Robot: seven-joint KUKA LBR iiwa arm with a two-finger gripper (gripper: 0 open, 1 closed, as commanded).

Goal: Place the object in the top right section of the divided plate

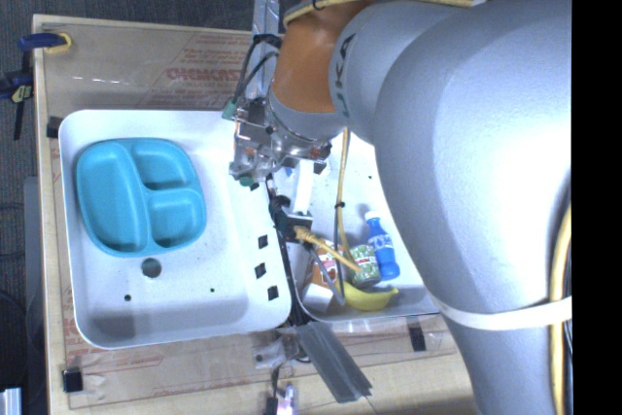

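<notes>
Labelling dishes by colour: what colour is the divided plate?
Light blue, the divided plate in the left bin, camera view.

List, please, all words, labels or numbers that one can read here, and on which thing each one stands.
None can be read.
Wooden bench: faint reddish print, too blurred.
Blue bottle: white label, too small.
Green packet: print too small.
Divided plate: no text.

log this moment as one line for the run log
tool: over the rim between bins, grip unclear | blue divided plate: left bin, sections bare | blue bottle, yellow item: right bin | placement: not done
</notes>
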